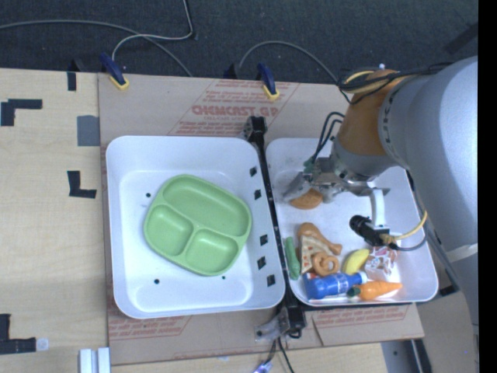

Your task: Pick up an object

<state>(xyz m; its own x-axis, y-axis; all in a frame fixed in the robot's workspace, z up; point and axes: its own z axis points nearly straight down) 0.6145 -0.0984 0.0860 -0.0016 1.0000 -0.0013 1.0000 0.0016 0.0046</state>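
Note:
My gripper [309, 189] hangs low over the upper left part of the right bin [423, 231], with its fingers spread open. A small brown-orange rounded piece [307, 201] lies on the bin floor right at the fingertips, partly covered by them. It is not lifted. Lower in the same bin lie a tan pretzel-shaped toy [318, 252], a green stick [292, 257], a yellow banana [356, 260], a blue bottle [331, 287], an orange carrot [379, 290] and a white and red packet [381, 262].
The left bin [128, 224] holds a green divided plate [199, 224]. A black divider [266, 200] runs between the two bins. The arm's grey body [435, 130] covers the right bin's far right side.

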